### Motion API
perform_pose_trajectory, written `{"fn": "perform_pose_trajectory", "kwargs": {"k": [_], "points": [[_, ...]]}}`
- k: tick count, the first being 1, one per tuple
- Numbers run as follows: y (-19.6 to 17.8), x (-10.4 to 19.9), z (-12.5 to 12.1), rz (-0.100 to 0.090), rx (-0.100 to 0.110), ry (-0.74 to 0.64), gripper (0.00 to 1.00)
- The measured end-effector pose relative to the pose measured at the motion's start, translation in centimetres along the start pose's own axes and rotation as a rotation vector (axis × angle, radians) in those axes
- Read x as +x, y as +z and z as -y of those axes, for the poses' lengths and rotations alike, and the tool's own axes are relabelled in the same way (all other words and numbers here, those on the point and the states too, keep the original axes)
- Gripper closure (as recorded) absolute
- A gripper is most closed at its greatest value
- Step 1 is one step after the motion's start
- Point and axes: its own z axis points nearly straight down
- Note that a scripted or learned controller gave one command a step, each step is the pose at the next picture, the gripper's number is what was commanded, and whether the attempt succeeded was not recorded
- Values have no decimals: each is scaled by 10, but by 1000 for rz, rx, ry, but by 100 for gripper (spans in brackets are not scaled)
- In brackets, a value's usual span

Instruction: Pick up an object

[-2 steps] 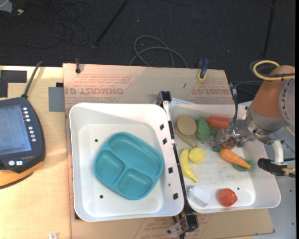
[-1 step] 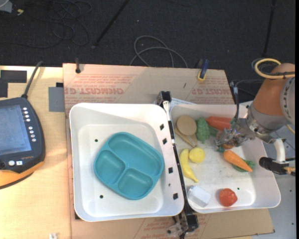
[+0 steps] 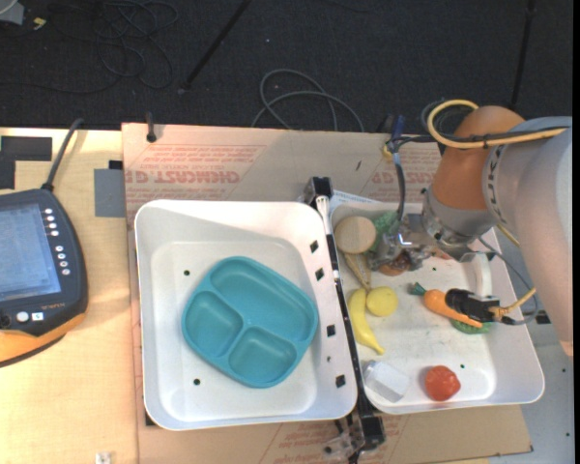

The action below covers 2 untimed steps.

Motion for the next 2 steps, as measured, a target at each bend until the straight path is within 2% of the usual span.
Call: {"fn": "perform_pose_trajectory", "kwargs": {"k": [1,2], "points": [[-68,35,59,-1,3,5,100],[-101,105,72,-2,1,1,100]]}}
